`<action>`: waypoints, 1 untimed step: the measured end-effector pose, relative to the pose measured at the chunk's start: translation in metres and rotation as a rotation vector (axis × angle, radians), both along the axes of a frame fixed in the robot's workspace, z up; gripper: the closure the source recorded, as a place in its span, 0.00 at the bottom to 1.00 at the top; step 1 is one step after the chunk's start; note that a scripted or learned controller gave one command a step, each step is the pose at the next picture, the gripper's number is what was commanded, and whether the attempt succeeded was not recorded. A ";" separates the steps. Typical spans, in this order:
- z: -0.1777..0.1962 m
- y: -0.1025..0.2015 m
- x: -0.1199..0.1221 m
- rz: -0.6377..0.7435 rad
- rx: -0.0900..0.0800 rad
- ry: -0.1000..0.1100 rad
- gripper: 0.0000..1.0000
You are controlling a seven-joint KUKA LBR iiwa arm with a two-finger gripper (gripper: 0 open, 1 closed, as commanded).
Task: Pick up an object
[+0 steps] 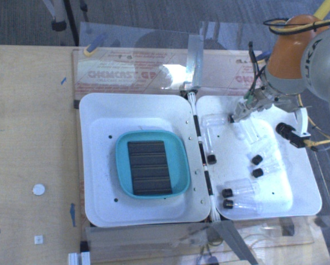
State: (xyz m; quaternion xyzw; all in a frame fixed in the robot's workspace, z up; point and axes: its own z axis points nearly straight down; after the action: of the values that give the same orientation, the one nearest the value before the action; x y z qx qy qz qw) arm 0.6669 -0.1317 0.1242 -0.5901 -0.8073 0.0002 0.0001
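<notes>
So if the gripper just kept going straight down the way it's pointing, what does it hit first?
Probably the clear tube lying at the upper left of the right bin. The gripper points down and left toward it. Depth is hard to judge from above, so it may meet the bare bin floor instead.

I see white bins [93,112] on pale wood bench [26,120] | teal tray [123,148] with dark grey ribbed insert [149,168] | clear vials, black caps [227,193] | grey arm, orange band [289,57]

Single fixed camera above the bench [26,120], looking down at a slant, both white bins [98,115] in frame
</notes>
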 end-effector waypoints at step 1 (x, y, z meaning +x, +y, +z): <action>0.000 0.000 0.000 0.000 0.000 0.000 0.00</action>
State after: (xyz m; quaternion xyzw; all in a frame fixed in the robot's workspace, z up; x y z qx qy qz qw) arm 0.6670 -0.1316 0.1244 -0.5901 -0.8074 0.0002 -0.0001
